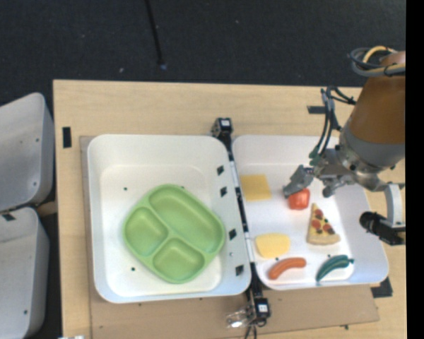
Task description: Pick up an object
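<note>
Nearest the camera, along the front wall of the right bin (367, 277), lie a red sausage (287, 267) and, to its right, a dark green pepper (334, 265), apart from each other. Just behind the sausage sits a pale yellow rounded piece (272, 245). To the right of it, a pizza slice (321, 227) lies flat, its point toward the far side.

In the left bin (99, 189) a green divided plate (172, 232) with three compartments rests on the floor, well apart from the toys.

Further back in the right bin, a small red tomato-like piece (299, 200) lies just beyond the pizza slice. The jaws (312, 182) hang directly over it, spread, with one grey finger at its upper left; nothing is pinched between them. To the left, a flat yellow square (255, 187) sits near the dividing wall.

Behind all this, the arm (378, 126) with its orange band comes in from the right over the desk (162, 108).
</note>
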### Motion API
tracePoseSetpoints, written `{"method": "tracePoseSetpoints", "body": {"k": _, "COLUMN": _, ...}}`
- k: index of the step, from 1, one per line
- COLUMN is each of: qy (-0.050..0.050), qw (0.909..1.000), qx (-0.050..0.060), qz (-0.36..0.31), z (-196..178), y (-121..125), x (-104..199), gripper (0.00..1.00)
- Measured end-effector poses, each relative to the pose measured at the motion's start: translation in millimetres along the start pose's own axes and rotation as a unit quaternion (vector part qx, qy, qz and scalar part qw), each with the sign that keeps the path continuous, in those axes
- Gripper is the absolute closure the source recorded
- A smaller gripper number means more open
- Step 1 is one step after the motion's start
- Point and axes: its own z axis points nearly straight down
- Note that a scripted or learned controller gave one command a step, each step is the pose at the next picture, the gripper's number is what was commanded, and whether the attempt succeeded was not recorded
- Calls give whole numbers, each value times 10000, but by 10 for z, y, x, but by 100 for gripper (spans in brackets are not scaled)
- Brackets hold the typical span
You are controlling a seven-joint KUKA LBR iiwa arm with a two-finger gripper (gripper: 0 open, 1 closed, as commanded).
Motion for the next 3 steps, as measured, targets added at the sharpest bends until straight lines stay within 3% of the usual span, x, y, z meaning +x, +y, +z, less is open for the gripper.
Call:
{"method": "tracePoseSetpoints", "body": {"k": 1, "qy": -7, "qw": 10000, "qx": -63, "qz": -13, "z": -66, "y": 23, "x": 1, "gripper": 0}}
{"method": "tracePoseSetpoints", "body": {"k": 3, "qy": -8, "qw": 10000, "qx": -41, "qz": 2, "z": 795, "y": 20, "x": 13, "gripper": 0}}
